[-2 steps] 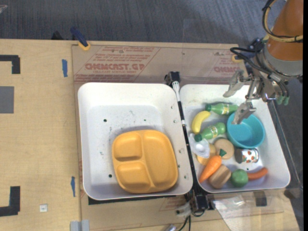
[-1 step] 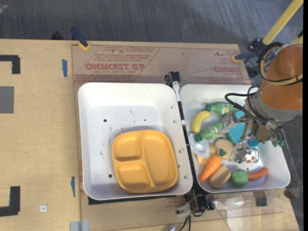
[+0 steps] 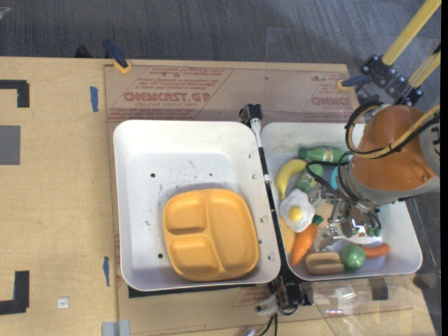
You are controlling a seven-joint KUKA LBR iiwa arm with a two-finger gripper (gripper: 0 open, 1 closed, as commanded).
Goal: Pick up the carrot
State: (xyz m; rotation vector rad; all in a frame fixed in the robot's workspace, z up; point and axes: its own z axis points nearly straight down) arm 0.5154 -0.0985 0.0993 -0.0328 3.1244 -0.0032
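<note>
The orange carrot [image 3: 302, 244] lies in the right bin [image 3: 409, 247], near its front left corner, with its thick end pointing up toward a fried egg toy [image 3: 297, 211]. My gripper [image 3: 343, 224] hangs low over the middle of the same bin, just right of the carrot's upper end. Nothing shows as held in it. The grey wrist with the orange band [image 3: 390, 151] sits above it and hides the bin's right middle part.
Around the carrot lie a yellow banana [image 3: 287, 176], a green bottle [image 3: 320, 154], a brown bun-like piece [image 3: 324, 262], a green ball [image 3: 353, 257] and another orange piece [image 3: 378, 250]. In the left bin [image 3: 140, 152] rests a yellow divided plate [image 3: 209, 234].
</note>
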